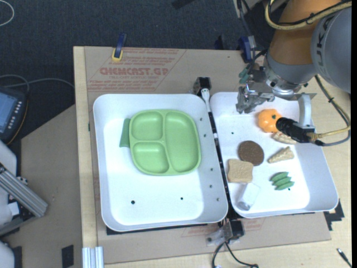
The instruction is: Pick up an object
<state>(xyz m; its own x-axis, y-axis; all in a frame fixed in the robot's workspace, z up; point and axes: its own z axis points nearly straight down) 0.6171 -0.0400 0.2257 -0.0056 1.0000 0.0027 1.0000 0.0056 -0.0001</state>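
Note:
My gripper [246, 105] hangs over the far left corner of the right bin [318, 166], pointing down at bare white floor. Just to its right lies an orange fruit [268, 120], partly covered by a black part of the arm. Nearer the front are a brown round disc [250, 152], a tan bread slice [240, 171], a pale wedge [281, 154], a green pea pod [281, 180] and a small white cup [249, 195] on its side. No object touches the gripper.
The left bin [111, 177] holds a green divided plate [165, 141]. A black divider [212, 133] runs between the two bins. The grey arm with its orange band [304, 10] reaches in from the upper right, trailing a yellow cable.

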